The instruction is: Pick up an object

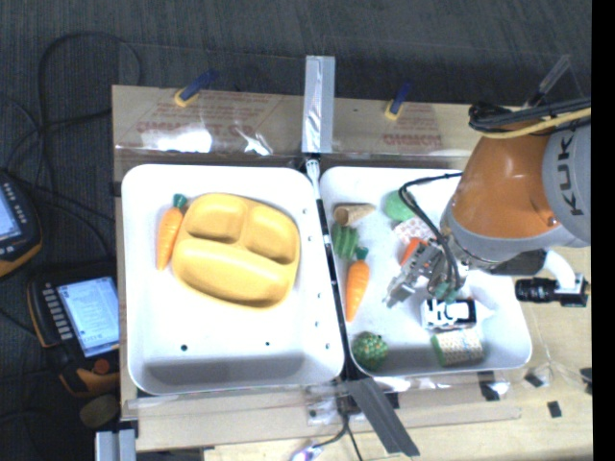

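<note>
Down by the near rim, the green ball (370, 350) sits below the carrot (356, 288). That carrot, long axis toward the far rim, lies just left of my gripper (420, 281), which hangs empty, its spread unclear to me.

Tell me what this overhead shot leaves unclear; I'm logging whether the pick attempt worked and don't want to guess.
- The hand in the camera view: small and blurred against clutter, so nothing can be confirmed between its fingers.
- The green item and patterned object in the right bin: partly covered by the arm, identity unclear.
- The black-and-white object: markings too small to read.
</note>
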Available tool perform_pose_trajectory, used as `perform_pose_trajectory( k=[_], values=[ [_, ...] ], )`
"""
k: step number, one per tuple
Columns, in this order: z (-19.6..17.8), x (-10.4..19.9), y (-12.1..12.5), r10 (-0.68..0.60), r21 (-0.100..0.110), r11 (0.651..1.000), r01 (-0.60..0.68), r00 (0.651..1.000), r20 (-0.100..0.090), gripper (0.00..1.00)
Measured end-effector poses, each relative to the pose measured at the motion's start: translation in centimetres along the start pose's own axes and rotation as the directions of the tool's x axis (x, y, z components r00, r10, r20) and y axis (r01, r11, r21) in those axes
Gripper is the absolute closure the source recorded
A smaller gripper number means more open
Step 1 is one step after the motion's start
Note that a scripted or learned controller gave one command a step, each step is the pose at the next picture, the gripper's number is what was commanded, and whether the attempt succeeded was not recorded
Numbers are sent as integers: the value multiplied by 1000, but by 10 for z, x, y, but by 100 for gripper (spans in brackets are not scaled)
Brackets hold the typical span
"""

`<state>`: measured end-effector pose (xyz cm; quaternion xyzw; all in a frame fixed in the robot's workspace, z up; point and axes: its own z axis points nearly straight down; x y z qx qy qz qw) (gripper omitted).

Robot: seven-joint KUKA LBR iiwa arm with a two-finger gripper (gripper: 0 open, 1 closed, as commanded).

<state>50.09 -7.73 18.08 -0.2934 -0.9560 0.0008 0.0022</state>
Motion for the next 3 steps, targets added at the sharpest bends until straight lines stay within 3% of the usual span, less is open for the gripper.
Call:
perform_pose_trajectory(
  k=[1,2,3],
  values=[
    [-45,-11,91,-118,-1,993,118,993,0,100],
    [-63,-38,137,-42,-1,999,42,999,2,100],
    [-43,55,87,-192,1,981,192,981,0,100]
  ],
)
